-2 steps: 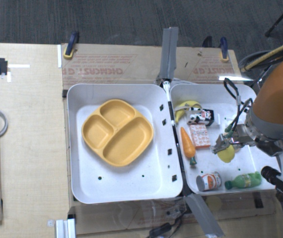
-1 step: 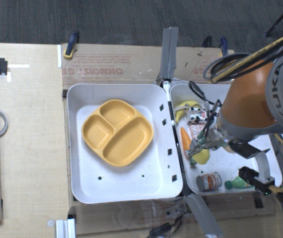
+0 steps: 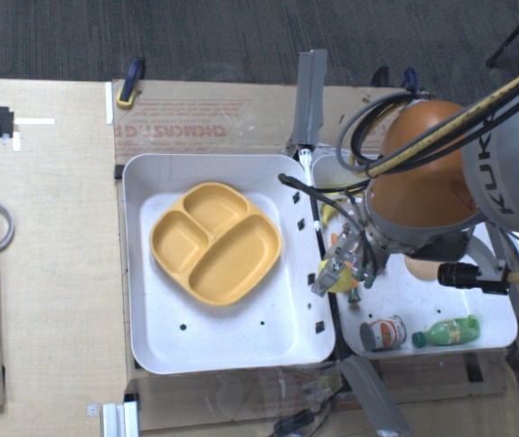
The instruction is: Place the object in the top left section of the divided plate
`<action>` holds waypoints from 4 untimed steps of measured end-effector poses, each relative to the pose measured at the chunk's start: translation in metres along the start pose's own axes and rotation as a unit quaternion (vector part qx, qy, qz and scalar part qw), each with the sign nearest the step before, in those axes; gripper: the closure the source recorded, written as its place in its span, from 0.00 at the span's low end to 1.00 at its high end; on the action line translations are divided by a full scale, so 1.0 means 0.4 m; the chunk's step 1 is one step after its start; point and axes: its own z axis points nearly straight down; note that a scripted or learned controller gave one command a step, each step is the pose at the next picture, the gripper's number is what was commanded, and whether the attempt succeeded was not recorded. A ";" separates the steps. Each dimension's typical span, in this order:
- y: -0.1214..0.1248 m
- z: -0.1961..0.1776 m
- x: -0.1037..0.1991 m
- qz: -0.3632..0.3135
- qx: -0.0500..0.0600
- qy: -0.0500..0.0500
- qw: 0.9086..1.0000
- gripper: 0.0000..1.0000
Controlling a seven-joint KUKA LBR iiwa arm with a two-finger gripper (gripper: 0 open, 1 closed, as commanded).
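Note:
The yellow divided plate (image 3: 216,241) lies in the left white bin (image 3: 141,335); it has two small sections at its top and left and one large section at its lower right, all bare. My gripper (image 3: 332,277) hangs over the wall between the two bins, just right of the plate. A small yellow object (image 3: 345,281) with a bit of green sits between its fingers. The grey arm with its orange band (image 3: 421,176) covers much of the right bin.
In the right bin (image 3: 496,335) a small can (image 3: 385,333) and a green bottle (image 3: 446,331) lie near the front wall, and a tan round thing (image 3: 420,268) peeks from under the arm. Black cables loop above the wrist.

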 end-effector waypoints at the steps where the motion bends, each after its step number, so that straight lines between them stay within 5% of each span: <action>1: 0.095 0.001 0.115 -0.078 0.001 0.001 0.997 1.00; 2: 0.287 0.242 0.235 -0.091 -0.005 -0.005 0.996 1.00; 3: 0.278 0.249 0.238 -0.090 0.000 0.000 0.996 0.00; 4: 0.179 0.166 0.060 -0.193 0.000 -0.001 0.981 0.00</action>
